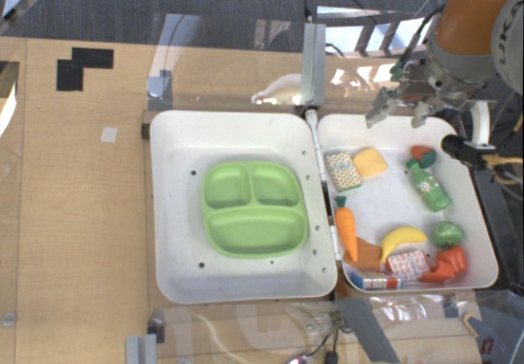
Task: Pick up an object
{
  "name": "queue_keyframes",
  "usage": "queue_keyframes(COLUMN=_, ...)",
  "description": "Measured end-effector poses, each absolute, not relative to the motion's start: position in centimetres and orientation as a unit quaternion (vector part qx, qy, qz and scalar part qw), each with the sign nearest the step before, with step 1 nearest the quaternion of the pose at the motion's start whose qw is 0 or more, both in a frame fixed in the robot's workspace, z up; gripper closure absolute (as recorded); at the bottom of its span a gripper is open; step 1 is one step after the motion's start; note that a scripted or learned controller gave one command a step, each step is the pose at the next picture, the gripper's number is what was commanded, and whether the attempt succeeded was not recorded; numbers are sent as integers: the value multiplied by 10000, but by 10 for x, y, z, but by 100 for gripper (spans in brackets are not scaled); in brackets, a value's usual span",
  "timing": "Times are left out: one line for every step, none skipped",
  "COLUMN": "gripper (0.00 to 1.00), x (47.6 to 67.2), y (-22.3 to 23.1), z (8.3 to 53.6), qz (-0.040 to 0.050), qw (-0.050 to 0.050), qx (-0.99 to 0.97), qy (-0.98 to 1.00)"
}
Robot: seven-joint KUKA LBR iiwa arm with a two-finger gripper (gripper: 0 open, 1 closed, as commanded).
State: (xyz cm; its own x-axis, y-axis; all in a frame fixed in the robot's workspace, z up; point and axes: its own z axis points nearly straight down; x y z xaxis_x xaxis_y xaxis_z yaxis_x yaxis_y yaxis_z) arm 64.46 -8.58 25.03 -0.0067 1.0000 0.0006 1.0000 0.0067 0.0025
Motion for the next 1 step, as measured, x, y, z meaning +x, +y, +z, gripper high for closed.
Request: queue_keyframes(gripper=0, x=601, y=-132, z=242, qz=9, qw=13, qx=6927, qy=7212)
